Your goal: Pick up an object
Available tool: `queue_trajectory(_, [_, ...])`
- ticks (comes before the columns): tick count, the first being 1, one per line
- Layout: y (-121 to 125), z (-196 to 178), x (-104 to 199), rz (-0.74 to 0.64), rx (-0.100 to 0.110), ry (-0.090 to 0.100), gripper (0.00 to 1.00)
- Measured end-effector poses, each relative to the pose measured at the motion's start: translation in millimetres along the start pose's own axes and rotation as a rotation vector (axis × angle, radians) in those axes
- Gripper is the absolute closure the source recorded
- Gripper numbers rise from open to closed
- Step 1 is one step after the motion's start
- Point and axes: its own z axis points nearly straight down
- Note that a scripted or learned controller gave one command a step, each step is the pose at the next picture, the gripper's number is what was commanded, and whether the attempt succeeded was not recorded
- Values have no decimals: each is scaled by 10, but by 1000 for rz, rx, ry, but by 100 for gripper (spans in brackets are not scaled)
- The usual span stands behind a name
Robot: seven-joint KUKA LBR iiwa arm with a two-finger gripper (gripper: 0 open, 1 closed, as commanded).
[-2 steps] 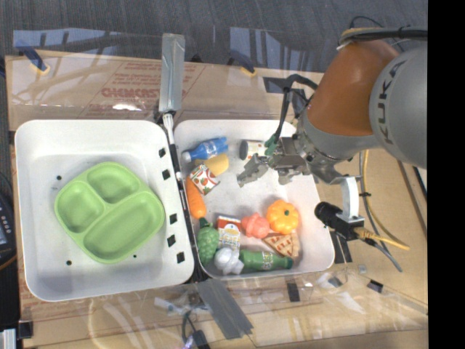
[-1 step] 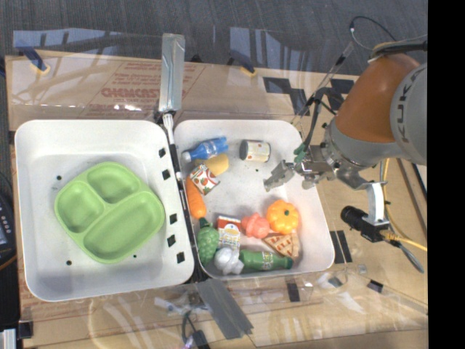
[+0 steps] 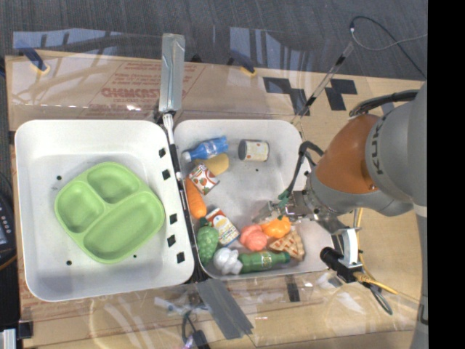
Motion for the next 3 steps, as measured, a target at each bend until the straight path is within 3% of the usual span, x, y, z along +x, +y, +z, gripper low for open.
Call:
queue_trajectory(1, [-36,77,593,-226,-5,0,0])
queue_trajectory(2, [-34,-16,585,-229,-5,-1,100])
queue_trajectory(3, [-268,-552,889,-63,-5,-1,100])
